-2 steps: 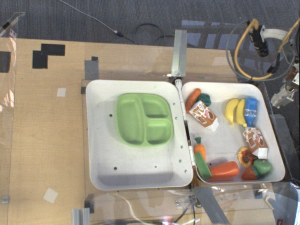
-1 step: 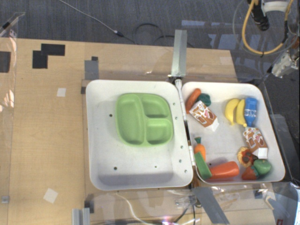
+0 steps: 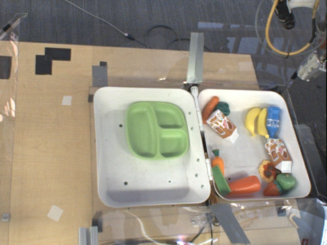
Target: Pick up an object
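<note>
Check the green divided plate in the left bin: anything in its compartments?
Empty. The green plate lies flat, all three compartments showing bare green.

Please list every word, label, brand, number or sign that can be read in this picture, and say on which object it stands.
No text can be read.
Upper printed packet: red and white print, too blurred to read.
Lower printed packet: similar print, too blurred.
Blue bottle: no legible label.
Green divided plate: plain.

Light wooden bench (image 3: 46, 152) bears two shallow white bins side by side — left bin (image 3: 110, 188), right bin (image 3: 301, 172) — black patches (image 3: 51, 59) near far-left corner.
</note>
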{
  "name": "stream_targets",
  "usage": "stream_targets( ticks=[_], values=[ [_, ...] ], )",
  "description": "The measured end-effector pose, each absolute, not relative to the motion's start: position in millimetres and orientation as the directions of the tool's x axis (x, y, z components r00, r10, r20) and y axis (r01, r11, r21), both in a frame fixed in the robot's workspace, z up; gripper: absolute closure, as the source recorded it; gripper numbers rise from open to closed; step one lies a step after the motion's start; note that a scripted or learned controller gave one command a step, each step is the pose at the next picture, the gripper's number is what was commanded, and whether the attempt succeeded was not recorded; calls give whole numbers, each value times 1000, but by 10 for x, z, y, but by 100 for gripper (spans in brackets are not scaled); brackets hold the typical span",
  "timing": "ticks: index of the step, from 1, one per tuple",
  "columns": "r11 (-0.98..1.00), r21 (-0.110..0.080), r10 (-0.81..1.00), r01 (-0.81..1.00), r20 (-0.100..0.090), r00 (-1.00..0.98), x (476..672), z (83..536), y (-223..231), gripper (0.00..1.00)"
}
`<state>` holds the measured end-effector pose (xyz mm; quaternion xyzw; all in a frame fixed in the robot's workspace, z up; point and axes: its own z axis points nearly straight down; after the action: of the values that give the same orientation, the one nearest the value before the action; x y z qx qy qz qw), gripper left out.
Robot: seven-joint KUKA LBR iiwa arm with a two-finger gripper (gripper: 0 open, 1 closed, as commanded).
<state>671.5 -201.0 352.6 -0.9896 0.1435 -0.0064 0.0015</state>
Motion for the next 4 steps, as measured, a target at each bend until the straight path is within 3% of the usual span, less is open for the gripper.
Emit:
stream_targets(
  ticks=[1,2,3,4],
  values=[
    [-961,-7,-277,-277,17,961,6731,3648,-1978,100],
    [-981,-5,-194,-194,-8,981,6675,1386,-2024,100],
    [-981,-6,-196,-196,10,981,6712,2304,-973,100],
    [-938,-2,-345,-345,8,938,6691,2980,-1951,100]
  ],
)
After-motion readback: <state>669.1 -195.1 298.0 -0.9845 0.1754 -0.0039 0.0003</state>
